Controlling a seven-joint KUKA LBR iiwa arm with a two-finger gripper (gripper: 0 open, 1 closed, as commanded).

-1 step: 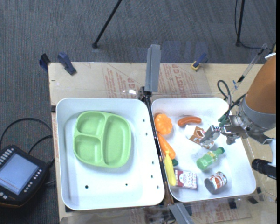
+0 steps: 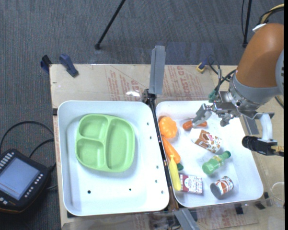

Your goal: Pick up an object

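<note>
Two bins sit side by side on the bench, and the action is all in the right bin. The arm reaches in from the right, orange band up top, and its gripper hangs over the far part of that bin. The fingers are spread apart, nothing between them, so no grip on anything yet.

Just beside the left fingertip lies a small orange-red piece, close but whether they touch I cannot tell. Left of it sits an orange pepper, and a carrot runs nearward from there along the bin's left wall, with a yellow piece beyond it. In the middle lies a snack packet, tilted. Nearer, a green bottle lies on its side, a red box rests by the near rim, and a can lies right of it.

Over in the left bin, a green divided plate rests flat, well apart from the gripper.
</note>
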